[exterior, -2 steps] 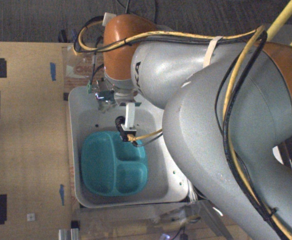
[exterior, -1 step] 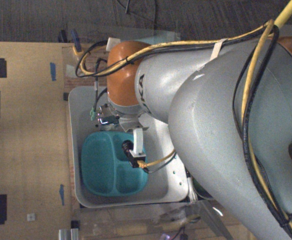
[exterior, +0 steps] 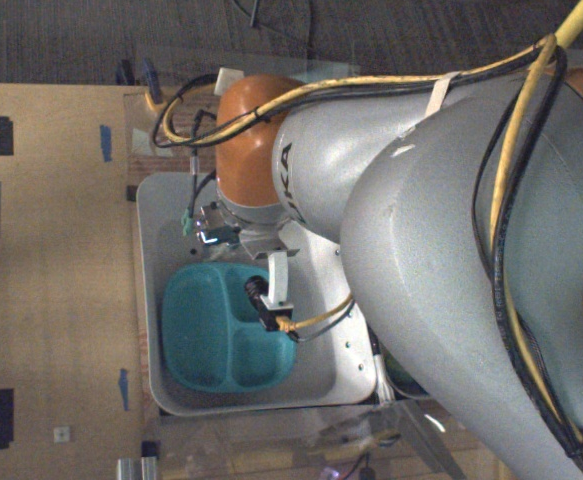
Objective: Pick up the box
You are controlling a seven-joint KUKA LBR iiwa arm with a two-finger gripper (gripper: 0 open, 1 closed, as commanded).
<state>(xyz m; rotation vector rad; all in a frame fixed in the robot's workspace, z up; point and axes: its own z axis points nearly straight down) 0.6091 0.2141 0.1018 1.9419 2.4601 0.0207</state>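
Note:
My grey arm with its orange band (exterior: pixel 246 138) reaches in from the right and covers much of the view. The gripper (exterior: pixel 214 226) hangs below the band, over the upper part of a white bin (exterior: pixel 151 298). Its tip is tucked under the wrist, beside a small green and blue-lit part. A teal divided plate (exterior: pixel 211 333) lies in the bin just below the gripper. The arm hides the rest of the bin's floor.
A black and white fitting with a yellow cable (exterior: pixel 271 303) juts from the wrist over the plate's right edge. The wooden bench (exterior: pixel 51 268) spreads to the left, marked with black tape corners and blue tape bits. Cables loop above the bin.

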